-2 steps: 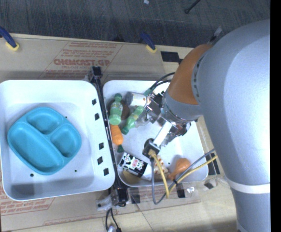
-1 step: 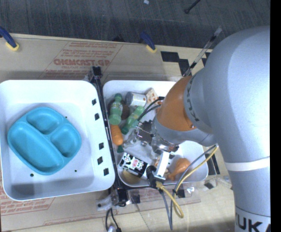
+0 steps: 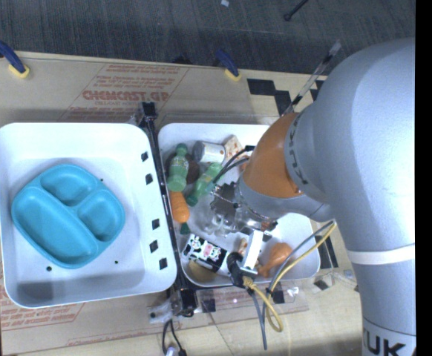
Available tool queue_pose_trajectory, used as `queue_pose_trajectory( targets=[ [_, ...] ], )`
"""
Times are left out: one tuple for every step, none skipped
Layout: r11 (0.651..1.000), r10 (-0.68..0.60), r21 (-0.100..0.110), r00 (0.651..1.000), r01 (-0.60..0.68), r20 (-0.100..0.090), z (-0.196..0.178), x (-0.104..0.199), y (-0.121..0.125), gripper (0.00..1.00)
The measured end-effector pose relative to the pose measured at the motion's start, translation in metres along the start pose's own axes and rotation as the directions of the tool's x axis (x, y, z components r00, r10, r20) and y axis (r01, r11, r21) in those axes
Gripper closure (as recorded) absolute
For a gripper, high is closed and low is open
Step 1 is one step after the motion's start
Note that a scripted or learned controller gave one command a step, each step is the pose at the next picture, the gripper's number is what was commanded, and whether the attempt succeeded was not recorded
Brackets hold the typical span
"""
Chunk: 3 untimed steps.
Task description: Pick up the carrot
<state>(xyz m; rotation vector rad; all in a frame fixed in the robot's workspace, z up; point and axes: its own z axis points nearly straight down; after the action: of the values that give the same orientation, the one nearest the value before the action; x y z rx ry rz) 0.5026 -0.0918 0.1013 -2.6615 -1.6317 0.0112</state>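
A: Your bench point(image 3: 90, 80) is a brown board lying on dark carpet, with blue clamps point(image 3: 12, 59) pinning its far edge so it stays put. Two white bins sit side by side on it.

B: And the carrot?

A: The carrot point(image 3: 179, 206) lies in the right bin point(image 3: 173, 136), tight against the wall it shares with the left bin point(image 3: 8, 147), just below a green bottle point(image 3: 177, 165). That wall will crowd you on one side (my judgement, not something visible).

B: Where's the claw?

A: The claw point(image 3: 227, 213) hangs over the middle of the right bin, near the carrot but apart from it, among the clutter. You can't tell from this angle whether its fingers are spread or pressed together; the wrist hides them. Nothing shows the carrot between them.

B: The left bin?

A: It carries a blue divided plate point(image 3: 67, 213).

B: Any writing?

A: Red print on the board reads roughly "CHEMCAST GP"; smaller lines are illegible. "KUKA" letters show partly on the arm point(image 3: 372, 169).
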Motion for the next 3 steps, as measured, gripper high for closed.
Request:
queue_pose_trajectory(
  targets=[
    [1.000,-0.001,0.000,1.000,0.001,0.001,0.0000,0.0000,0.0000,0.00],
    [1.000,-0.006,0.007,1.000,0.006,0.000,-0.0094,0.0011,-0.0005,1.00],
    [1.000,-0.007,0.007,1.000,0.007,0.000,-0.0093,0.0011,-0.0006,0.00]
  ],
)
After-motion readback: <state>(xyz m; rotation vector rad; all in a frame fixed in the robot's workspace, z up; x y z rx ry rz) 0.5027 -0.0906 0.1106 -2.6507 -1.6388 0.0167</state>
